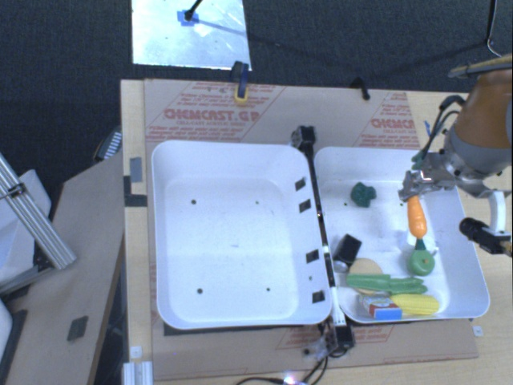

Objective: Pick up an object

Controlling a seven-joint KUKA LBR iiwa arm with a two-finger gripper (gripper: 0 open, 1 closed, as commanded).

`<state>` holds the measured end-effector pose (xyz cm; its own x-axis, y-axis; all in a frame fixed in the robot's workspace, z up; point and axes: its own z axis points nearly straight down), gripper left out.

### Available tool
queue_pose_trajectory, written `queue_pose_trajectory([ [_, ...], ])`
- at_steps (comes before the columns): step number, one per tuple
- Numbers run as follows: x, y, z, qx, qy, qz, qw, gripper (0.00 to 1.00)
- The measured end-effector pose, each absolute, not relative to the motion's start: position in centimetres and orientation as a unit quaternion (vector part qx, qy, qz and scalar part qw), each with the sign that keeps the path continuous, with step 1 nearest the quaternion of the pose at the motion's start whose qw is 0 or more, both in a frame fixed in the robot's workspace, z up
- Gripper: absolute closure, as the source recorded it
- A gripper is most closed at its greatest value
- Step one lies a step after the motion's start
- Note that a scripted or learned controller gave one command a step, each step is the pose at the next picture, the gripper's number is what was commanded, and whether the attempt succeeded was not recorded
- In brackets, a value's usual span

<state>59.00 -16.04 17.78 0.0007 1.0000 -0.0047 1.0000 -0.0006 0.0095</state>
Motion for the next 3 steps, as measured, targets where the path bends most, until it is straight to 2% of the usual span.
queue_pose_trajectory([
  [1, 58.6, -9.8, 9.9, 0.704, 0.710, -0.0003, -0.002, 1.00],
  [2, 59.0, -6.8, 19.0, 0.704, 0.710, 0.0036, 0.003, 1.00],
  [3, 60.9, -7.7, 21.6, 0.705, 0.709, 0.0016, 0.002, 1.00],
])
